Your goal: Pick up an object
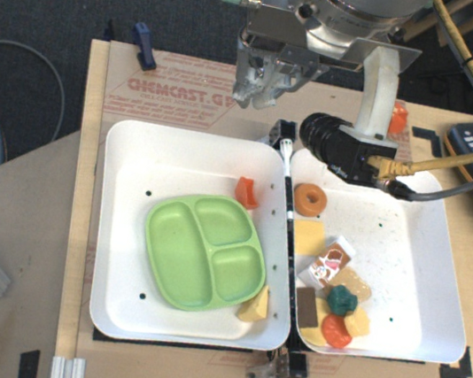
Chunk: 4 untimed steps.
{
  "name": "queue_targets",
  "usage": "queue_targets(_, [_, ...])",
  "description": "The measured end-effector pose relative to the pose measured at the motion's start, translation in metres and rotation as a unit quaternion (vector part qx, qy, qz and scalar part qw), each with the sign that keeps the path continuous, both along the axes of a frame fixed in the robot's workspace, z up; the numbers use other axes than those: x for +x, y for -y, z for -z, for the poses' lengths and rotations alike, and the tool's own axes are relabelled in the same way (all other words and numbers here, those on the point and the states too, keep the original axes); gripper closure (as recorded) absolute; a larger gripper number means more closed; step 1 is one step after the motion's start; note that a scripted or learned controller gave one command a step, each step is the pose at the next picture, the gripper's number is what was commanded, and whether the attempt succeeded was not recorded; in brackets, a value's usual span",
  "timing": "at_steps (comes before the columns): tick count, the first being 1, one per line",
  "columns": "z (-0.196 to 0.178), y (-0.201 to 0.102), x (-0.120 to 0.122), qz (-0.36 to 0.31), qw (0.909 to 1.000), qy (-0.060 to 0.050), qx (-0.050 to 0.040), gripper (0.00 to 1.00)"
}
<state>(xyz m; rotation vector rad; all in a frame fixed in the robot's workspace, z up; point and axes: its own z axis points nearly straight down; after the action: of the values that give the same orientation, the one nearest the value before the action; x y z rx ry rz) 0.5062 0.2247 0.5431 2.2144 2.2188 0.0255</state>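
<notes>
Holding a green divided tray [205, 252], the left bin [116, 208] sits below the gripper [263, 85], whose state I cannot tell.

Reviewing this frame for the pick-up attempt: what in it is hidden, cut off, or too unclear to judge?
- Gripper, camera view: blurred, up beyond the bins' far edge; finger state unreadable.
- Arm body: cut off by the top edge.
- Yellow piece: partly tucked under the green tray, so its shape is unclear.
- Pile in the right bin: the packet, teal piece and red piece overlap; what lies beneath is hidden.
</notes>
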Motion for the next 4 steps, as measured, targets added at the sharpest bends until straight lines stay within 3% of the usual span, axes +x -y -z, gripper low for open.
queue_targets(1, [0.242, 0.001, -0.03, 0.002, 0.9999, -0.016, -0.0066, 1.0])
queue_targets(2, [0.223, 0.0, -0.027, 0.002, 1.0, -0.007, -0.0027, 1.0])
queue_targets(3, [0.13, 0.0, 0.048, 0.002, 1.0, -0.001, -0.0014, 1.0])
queue_targets(4, [0.172, 0.0, -0.02, -0.001, 0.9999, -0.012, -0.0044, 1.0])
